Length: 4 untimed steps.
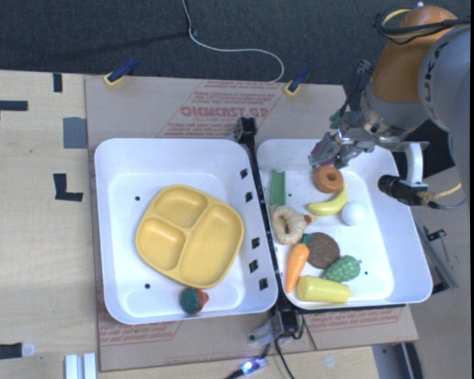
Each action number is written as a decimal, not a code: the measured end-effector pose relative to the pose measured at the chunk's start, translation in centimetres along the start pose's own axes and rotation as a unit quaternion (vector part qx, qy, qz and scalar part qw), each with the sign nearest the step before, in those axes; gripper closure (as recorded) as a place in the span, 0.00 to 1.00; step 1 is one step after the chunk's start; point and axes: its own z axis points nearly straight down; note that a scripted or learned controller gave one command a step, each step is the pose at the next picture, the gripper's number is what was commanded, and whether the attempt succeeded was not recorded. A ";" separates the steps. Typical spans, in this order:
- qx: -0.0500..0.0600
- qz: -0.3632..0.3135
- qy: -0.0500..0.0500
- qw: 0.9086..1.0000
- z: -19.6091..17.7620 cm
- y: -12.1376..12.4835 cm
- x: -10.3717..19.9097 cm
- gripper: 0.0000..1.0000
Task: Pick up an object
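While I hang over the right bin's far end, this is what lies below me.
Left bin (110,212): holds a yellow divided plate (189,235), a small red-and-green toy (193,299) at its near edge.
Right bin (399,247): orange doughnut (329,179), banana (329,204), white egg (352,213), carrot (296,267), brown cookie (322,249).
My gripper (329,155): just above the doughnut; whether its fingers are apart or together, I cannot tell.

An orange-brown ring-shaped donut (329,180) is seen lying flat in the right bin's far part, just under the pincer (325,158), with a yellow banana (329,204) touching its near edge.
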 end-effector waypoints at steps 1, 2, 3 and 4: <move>0.002 0.001 0.000 1.000 -1.4 0.0 0.1 1.00; 0.002 -0.002 0.001 1.000 -2.2 0.1 5.9 1.00; 0.003 -0.002 0.000 1.000 -0.7 0.3 11.5 1.00; 0.002 -0.001 0.000 1.000 -2.3 1.5 14.0 1.00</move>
